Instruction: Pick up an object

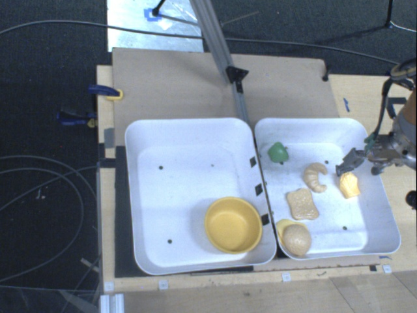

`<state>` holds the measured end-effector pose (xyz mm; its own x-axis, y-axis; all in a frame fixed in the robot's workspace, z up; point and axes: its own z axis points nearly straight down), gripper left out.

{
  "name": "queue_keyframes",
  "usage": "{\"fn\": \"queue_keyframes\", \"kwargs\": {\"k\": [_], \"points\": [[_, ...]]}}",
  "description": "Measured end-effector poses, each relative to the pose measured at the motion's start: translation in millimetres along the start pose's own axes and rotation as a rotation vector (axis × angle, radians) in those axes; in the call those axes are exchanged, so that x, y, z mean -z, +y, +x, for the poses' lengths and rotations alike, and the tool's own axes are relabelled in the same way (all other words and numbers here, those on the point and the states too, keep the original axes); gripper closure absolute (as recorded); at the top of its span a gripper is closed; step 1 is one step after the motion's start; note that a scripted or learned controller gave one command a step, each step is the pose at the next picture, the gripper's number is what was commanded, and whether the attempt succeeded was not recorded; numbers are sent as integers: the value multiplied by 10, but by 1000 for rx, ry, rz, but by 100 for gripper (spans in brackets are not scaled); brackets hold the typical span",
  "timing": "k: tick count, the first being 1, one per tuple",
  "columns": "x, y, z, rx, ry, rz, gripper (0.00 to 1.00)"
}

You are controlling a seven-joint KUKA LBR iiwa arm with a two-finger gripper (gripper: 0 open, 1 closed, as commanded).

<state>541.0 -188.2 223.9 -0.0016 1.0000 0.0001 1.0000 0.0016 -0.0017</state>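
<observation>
The gripper (348, 165) hangs over the right bin (378, 240), just above a yellow block (350, 186); whether it is clenched or released cannot be told. A croissant (316, 177) lies beside it, a yellow bowl (232, 224) in the left bin (150, 175).

A single fixed camera looks down at a slant from above the desk (195, 83), set far enough back to take in both white bins: the left bin (150, 142) and the right bin (374, 214), side by side across the middle. Dark floor (45, 44) borders the desk at the top and left. The arm (401, 135) enters from the right edge.
</observation>
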Motion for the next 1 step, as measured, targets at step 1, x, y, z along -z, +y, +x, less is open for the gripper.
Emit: {"fn": "queue_keyframes", "kwargs": {"k": [1], "points": [[-530, 104, -17, -1, 0, 0, 0]]}}
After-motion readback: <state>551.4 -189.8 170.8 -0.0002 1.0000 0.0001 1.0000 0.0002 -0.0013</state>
